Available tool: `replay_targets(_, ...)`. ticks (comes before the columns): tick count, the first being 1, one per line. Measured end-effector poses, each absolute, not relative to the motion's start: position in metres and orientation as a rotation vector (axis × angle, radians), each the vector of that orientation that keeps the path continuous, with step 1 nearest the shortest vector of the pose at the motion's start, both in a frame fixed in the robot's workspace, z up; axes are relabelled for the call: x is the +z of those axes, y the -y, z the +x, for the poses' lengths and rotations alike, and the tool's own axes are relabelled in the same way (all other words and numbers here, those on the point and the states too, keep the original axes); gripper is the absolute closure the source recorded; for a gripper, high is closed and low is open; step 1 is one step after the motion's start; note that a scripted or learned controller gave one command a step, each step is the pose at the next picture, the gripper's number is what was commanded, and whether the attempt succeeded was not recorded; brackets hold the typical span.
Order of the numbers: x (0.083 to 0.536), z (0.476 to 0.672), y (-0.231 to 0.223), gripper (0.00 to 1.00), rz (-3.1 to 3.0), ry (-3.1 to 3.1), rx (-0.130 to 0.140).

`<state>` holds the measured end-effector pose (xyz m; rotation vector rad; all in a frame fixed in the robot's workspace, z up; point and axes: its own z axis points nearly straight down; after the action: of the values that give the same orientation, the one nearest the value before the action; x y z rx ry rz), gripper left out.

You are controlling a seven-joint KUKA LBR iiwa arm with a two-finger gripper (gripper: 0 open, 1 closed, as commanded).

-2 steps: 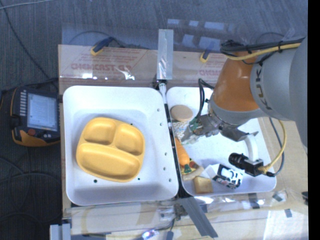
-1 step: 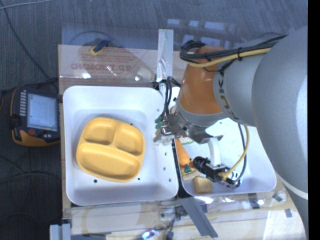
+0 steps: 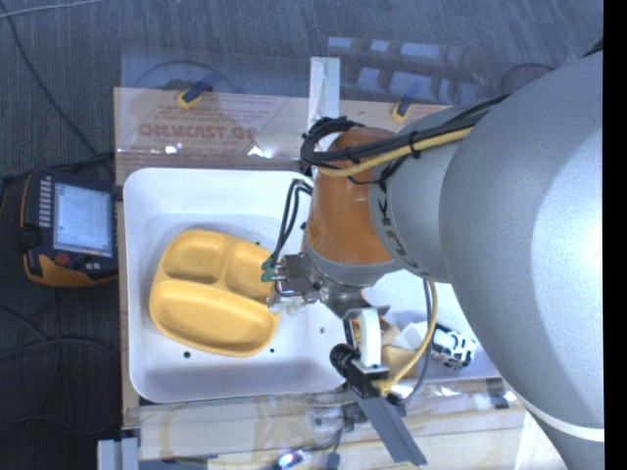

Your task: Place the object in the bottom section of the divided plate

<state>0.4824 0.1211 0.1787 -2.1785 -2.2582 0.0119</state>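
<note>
Looking down at the bench, we see the yellow divided plate (image 3: 211,297) lying in the left bin (image 3: 147,213), a little left of the bin's middle and turned at a slant. Its two smaller sections lie toward the far side, and its one large bottom section lies toward the near side.

The grey arm (image 3: 529,233) comes in from the right and covers most of the right bin (image 3: 404,297). Its orange band (image 3: 343,209) hangs over the line where the two bins meet. Below the band, the gripper (image 3: 278,284) sits low in the left bin, just beside the plate's right rim, about where the upper right section meets the bottom section.

A small green thing (image 3: 266,264) shows at the gripper's tip, touching or very near that rim. It is too small and too hidden for us to tell what it is, and we cannot tell whether the gripper is spread, pressed together or pinching it.

In the right bin, near its front edge, a black-and-white thing (image 3: 454,346) lies just beside a pale tan thing (image 3: 399,352).

On the dark floor, left of the bench, rests a handheld controller (image 3: 69,225) with a lit screen.
</note>
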Motion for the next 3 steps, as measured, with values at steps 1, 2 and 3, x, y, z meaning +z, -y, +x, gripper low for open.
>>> replay_targets(1, 0.111, 0.481, -0.167, 1.00, -2.429, 1.985, 0.016)
replay_targets(2, 0.191, 0.483, -0.232, 1.00, -2.842, 1.350, 0.011)
replay_targets(3, 0.191, 0.483, -0.232, 0.00, -2.843, 1.349, 0.012)
